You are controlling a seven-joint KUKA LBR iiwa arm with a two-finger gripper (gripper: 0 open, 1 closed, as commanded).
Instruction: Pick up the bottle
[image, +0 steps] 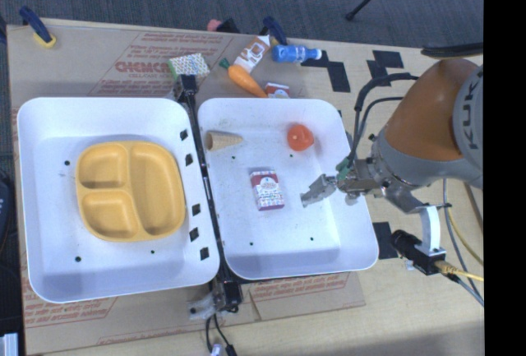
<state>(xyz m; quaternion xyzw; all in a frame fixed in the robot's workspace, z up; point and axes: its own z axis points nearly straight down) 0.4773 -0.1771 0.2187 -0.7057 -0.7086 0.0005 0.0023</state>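
Observation:
A small blue bottle [296, 54] lies on its side on the bench behind the right bin, outside it. Beside it lies a white bottle with an orange end [251, 57]. My gripper [320, 190] hangs low over the right bin [353, 243] near its right wall, well in front of both bottles. Its fingers stand open with nothing between them. A red-orange rounded object [300, 136] sits in the bin just behind the gripper.
The right bin also holds a red box [266, 189] and a tan cone [222, 140]. A yellow divided plate [130, 189] lies in the left bin. An orange carrot [246, 81] and a small red item [278, 89] lie by the bin's far rim.

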